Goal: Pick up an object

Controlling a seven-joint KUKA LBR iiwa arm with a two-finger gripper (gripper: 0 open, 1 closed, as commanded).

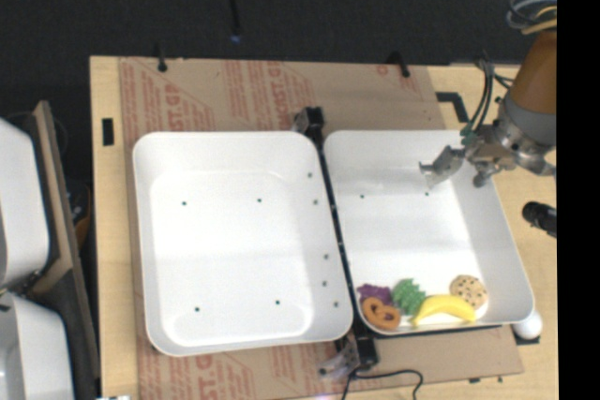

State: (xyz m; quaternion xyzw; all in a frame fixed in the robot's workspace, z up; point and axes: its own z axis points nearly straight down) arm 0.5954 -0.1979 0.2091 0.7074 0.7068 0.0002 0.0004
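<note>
Gripper [448,162] is seen over the right bin's [394,229] far edge; finger state cannot be told. Banana [442,309], cookie [469,291], grapes [373,293], pretzel [380,315] are grouped well below it.

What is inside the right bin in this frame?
The right bin holds a banana, a cookie, a green leafy piece, purple grapes and a pretzel-like piece, all clustered along its near edge. Anything beneath them is covered.

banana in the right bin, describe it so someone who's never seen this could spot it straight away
Start at the right bin and go to its near edge, where small toy foods lie in a row. The banana is the curved yellow piece there, between a green leafy piece and a round tan cookie; nothing else there is yellow.
</note>
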